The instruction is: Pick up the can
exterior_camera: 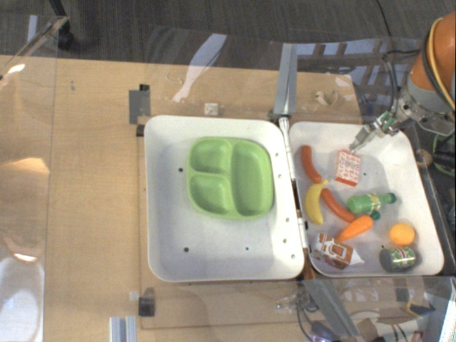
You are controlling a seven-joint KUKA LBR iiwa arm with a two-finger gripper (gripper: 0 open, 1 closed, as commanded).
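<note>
The gripper (365,138), jaw state unclear, hovers over the right bin (420,212), well apart from the can (397,258).

From my feed, the pale wood counter (71,191) carried two shallow white bins side by side, touching at a central seam: the left bin (214,258) and the right bin (420,191). A small black bracket (140,104) sat near the left bin's far corner.

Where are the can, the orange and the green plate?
can (397,258), camera view, its curved side.
orange (402,234), camera view, its top.
green plate (249,177), camera view, its large compartment.
</note>
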